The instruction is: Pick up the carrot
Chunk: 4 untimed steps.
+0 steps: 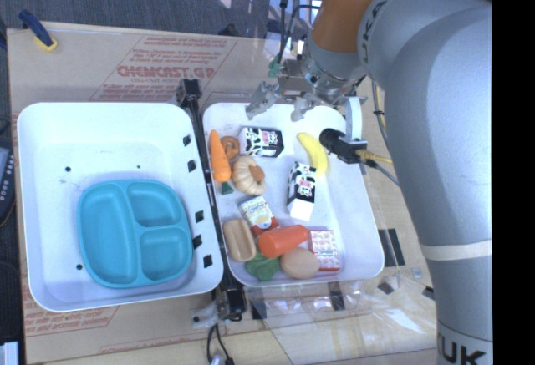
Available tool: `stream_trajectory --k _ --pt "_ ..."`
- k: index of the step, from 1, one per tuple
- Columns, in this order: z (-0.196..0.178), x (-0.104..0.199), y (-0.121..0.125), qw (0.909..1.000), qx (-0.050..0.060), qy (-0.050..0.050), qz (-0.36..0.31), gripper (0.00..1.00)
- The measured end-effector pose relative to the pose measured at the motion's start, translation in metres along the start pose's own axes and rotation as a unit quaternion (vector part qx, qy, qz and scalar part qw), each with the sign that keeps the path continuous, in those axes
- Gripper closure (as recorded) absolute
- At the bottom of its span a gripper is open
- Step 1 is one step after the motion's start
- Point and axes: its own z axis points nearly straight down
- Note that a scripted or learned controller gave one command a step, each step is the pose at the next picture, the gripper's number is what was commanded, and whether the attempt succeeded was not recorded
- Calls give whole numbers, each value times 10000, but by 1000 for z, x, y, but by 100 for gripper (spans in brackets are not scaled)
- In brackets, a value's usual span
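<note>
The carrot (219,158) is a slim orange stick with a small green end. It lies lengthwise along the left wall of the right bin (369,225). My gripper (275,110) hovers over the far edge of that bin, up and to the right of the carrot and well apart from it. Its two fingers (254,107) are spread, so it is open, and nothing sits between them. The grey arm with its orange band comes in from the right behind it.
Packed around the carrot are a bread roll (247,174), two cow-print cartons (262,141), a banana (314,151), a hot dog bun (239,240) and an orange-red vegetable (282,240). A blue divided plate (134,231) lies in the left bin (50,138).
</note>
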Motion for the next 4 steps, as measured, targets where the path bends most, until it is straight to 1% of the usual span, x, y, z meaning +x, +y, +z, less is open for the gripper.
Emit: stream_trajectory --k 1,2,3,4 --pt "23 109 -4 9999 17 6 -99 0" --pt "22 140 -5 9950 -7 -6 997 0" --pt "22 158 -6 9590 0 -2 2835 0" --pt "93 208 -63 9506 34 -7 3103 0"
